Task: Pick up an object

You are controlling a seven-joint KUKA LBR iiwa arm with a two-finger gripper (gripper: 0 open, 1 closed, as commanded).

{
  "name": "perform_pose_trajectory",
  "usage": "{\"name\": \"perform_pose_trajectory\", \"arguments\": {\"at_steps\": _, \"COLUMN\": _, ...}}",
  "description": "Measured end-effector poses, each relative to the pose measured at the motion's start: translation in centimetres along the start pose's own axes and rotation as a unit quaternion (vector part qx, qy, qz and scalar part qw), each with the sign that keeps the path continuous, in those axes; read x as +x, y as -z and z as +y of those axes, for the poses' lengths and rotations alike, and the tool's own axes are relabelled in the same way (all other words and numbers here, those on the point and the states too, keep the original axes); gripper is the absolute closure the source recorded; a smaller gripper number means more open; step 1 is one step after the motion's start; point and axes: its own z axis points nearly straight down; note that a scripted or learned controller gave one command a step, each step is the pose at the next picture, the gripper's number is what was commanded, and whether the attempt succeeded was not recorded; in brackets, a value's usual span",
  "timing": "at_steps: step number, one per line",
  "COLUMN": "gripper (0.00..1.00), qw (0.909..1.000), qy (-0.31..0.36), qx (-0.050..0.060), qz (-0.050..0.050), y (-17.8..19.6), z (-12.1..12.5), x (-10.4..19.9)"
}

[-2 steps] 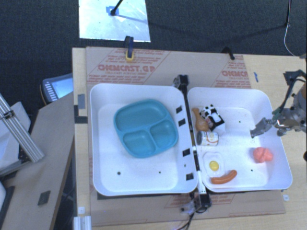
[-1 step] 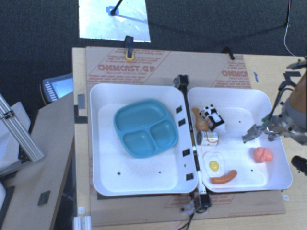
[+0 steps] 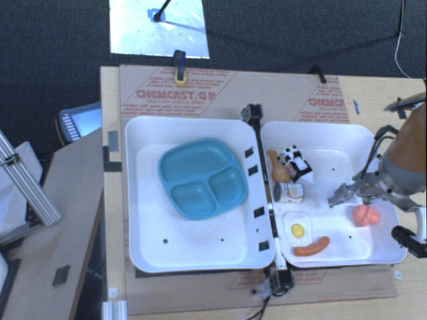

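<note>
The right bin (image 3: 347, 135) holds several small toys. A black-and-white cow figure (image 3: 293, 160) lies beside a brown piece (image 3: 280, 171) near the divider, with a small white pot (image 3: 292, 192) just below them. A fried egg (image 3: 297, 230) and an orange sausage (image 3: 311, 247) lie toward the front. A pink lump (image 3: 365, 215) rests at the right side. My gripper (image 3: 345, 195) hangs over the right bin, just up and left of the pink lump, with nothing visibly held. The grey arm with its orange band (image 3: 407, 155) comes in from the right.
The left bin (image 3: 143, 245) holds a blue divided plate (image 3: 203, 177). A black clip strip (image 3: 261, 179) runs between the bins. Cardboard (image 3: 200, 92) lies under both bins, and a metal sheet (image 3: 159, 19) sits behind the bench.
</note>
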Motion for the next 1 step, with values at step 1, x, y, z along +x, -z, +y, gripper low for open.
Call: {"name": "perform_pose_trajectory", "arguments": {"at_steps": 1, "gripper": 1.0, "qw": 1.0, "qy": 0.0, "qx": -0.003, "qz": -0.001, "y": 1.39, "z": 0.16, "x": -0.04}}
